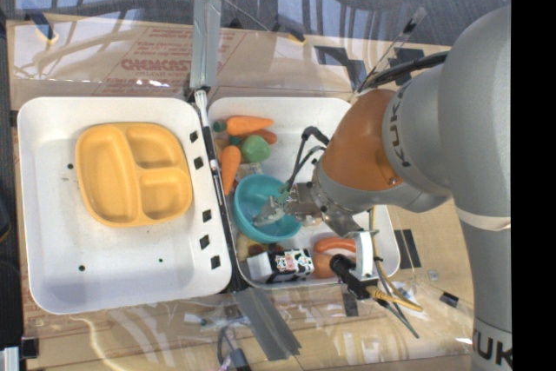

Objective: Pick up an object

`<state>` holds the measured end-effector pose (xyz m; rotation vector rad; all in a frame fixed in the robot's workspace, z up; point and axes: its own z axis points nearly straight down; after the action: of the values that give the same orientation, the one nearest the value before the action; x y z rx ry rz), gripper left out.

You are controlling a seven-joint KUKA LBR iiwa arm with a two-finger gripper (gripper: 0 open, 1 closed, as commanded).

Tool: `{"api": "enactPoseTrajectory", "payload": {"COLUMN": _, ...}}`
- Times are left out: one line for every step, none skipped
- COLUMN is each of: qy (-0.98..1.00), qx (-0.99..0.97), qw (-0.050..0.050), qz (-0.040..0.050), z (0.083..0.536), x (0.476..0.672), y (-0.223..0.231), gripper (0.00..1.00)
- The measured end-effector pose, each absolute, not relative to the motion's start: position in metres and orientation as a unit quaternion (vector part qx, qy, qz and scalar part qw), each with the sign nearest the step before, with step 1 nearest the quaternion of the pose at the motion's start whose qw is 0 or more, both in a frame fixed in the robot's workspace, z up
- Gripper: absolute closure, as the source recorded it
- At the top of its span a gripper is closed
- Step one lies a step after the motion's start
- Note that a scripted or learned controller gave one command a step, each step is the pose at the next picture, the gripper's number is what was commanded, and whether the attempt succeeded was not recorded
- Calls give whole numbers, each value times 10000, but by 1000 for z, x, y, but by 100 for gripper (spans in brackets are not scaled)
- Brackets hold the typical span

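While the grey arm with its orange band (365,156) reaches down into the right-hand white bin (389,249), its two-finger gripper (282,208) hovers over the round teal plastic bowl (259,208) near that bin's middle, seemingly lined up to grab its rim. I cannot tell the pincer's state. Orange toy carrots (248,124) lie toward the far edge, and a yellow divided tray (133,172) sits in the left bin (52,256).

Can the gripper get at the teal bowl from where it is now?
Probably yes. The gripper hangs right over the teal bowl in the right bin, with nothing lying between them. The carrot alongside the bowl's left rim might crowd a grasp there.
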<state>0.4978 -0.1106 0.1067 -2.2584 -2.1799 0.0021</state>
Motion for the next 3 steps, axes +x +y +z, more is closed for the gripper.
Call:
{"api": "enactPoseTrajectory", "payload": {"qy": -5814, "qx": -8136, "qw": -19, "qz": -18, "z": 96, "x": 531, "y": -110, "gripper": 0}}
{"api": "enactPoseTrajectory", "payload": {"qy": -5794, "qx": -8150, "qw": -61, "qz": -9, "z": 109, "x": 531, "y": -117, "gripper": 100}}
{"api": "enactPoseTrajectory", "payload": {"qy": -5928, "qx": -8053, "qw": -29, "qz": -53, "z": 99, "x": 548, "y": -162, "gripper": 100}}
